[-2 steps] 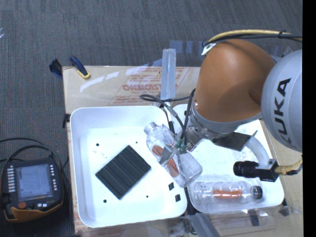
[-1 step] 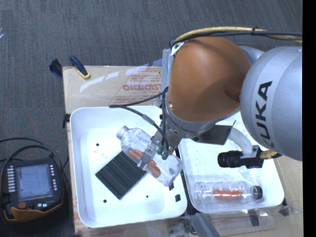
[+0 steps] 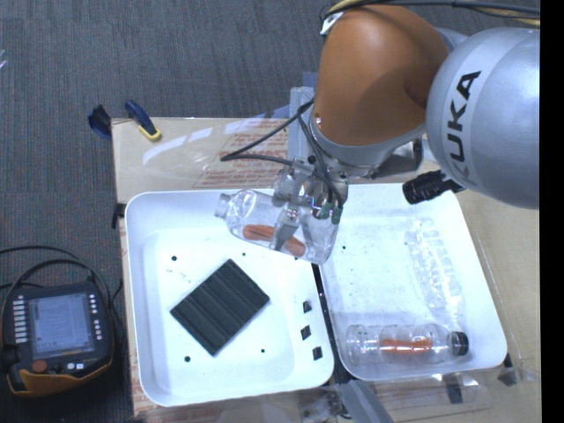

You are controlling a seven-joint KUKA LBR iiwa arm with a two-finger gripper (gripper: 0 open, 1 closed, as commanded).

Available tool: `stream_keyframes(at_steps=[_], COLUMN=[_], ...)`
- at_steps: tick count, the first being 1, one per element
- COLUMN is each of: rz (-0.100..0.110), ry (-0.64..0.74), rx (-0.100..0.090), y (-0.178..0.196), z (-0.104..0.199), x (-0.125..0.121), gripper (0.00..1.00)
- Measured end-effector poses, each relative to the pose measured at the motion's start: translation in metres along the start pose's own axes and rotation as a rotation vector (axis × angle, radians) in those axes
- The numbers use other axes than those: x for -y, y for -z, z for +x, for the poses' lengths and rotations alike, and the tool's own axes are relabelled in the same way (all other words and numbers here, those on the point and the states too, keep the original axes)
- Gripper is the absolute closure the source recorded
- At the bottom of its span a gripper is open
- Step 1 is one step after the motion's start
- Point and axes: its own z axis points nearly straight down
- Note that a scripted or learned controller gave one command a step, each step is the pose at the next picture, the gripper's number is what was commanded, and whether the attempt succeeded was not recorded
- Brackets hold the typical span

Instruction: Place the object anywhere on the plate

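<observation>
Two bins: a left bin point(image 3: 132, 280) and a right bin point(image 3: 480, 263) stand side by side on the table point(image 3: 176, 152), and their inner rims touch at the middle of the frame.
Plate: the black ribbed plate point(image 3: 220, 307) lies flat in the lower middle of the left bin, turned like a diamond. White floor shows on all its sides.
Task's thing: the clear bottle point(image 3: 251, 218), with something orange inside, is at the upper right corner of the left bin. It seems raised above the floor.
Long axis: it runs from upper left to lower right, with the neck toward the left.
Claw: the claw point(image 3: 295, 227) is clamped on the bottle near its thick right end, and one finger crosses the clear wall.
Relation that matters: the plate lies down and to the left of the claw, not far, inside the same bin.
Room for moving: I judge the way open, with nothing between bottle and plate. The bin's top rim is near the neck.
Risk: the bottle is long, so on the plate it may hang over an edge or roll off.
Right bin: a second bottle point(image 3: 405, 344) lies along the lower edge, and a faint clear bottle point(image 3: 427, 267) lies above it. Both are well apart from the plate.
Arm: the arm point(image 3: 493, 104) comes in from the upper right.
</observation>
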Motion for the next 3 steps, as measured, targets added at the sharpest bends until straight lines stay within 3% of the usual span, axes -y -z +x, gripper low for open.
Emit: stream_keyframes(at_steps=[3], rz=[0.002], ry=[-0.003], rx=[-0.011], y=[0.02], z=[-0.004], x=[-0.002], gripper=[1.0])
